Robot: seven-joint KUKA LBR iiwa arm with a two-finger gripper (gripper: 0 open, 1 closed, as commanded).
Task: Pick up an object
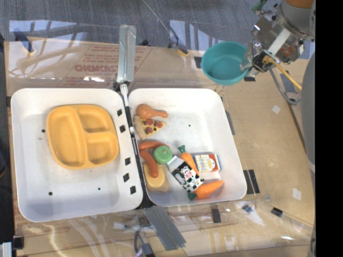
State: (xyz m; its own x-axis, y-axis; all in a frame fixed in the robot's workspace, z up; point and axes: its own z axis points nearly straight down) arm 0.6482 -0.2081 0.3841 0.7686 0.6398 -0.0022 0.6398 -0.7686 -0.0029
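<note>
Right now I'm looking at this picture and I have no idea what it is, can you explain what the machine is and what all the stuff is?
One camera looks down at a slant on a bench. The grey machine at the upper right is a robot arm with an orange band; its job is to pick up an object. A teal bowl hangs at its gripper, above the bench beyond the bins; it appears to be gripped by the rim. Two shallow white bins sit side by side. The left bin holds a yellow divided tray. The right bin holds toy food: a chicken drumstick, a pizza slice, a sausage, carrots and a small milk carton.
</note>
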